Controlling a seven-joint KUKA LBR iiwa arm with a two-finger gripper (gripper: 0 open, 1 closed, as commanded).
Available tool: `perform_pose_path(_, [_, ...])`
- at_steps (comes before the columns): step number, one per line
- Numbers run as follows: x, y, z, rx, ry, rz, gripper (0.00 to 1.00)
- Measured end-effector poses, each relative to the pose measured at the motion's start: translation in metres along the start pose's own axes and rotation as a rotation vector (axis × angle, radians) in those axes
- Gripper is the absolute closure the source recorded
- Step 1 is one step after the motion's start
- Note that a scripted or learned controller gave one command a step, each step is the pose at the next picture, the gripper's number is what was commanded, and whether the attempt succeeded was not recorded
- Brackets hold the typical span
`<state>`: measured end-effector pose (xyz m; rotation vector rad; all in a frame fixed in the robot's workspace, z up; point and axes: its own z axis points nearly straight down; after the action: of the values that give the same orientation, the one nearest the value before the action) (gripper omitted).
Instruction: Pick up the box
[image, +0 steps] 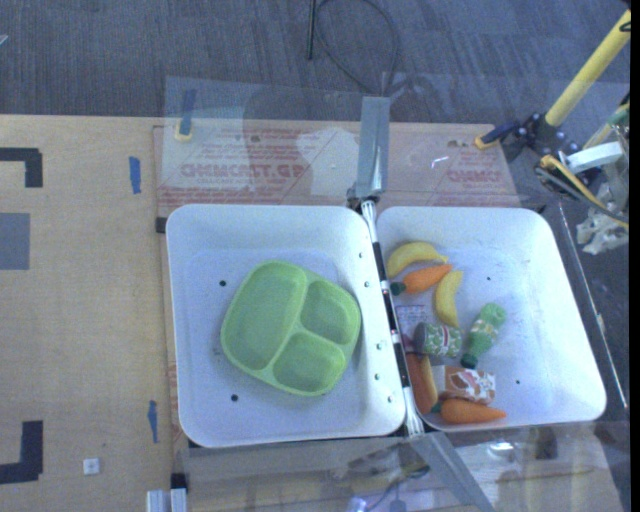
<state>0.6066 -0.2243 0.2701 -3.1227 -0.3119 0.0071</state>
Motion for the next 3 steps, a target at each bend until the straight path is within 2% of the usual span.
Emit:
perform_pose_path(1, [-0.029, -0.009, 0.044, 0.000, 0.001, -0.084, 1.00])
perform_pose_path(2, [0.028, 0.003, -0.113, -0.003, 0.003, -0.005, 1.00])
perform_pose_path(3, [0.031, 0.000, -0.123, -0.003, 0.002, -0.012, 1.00])
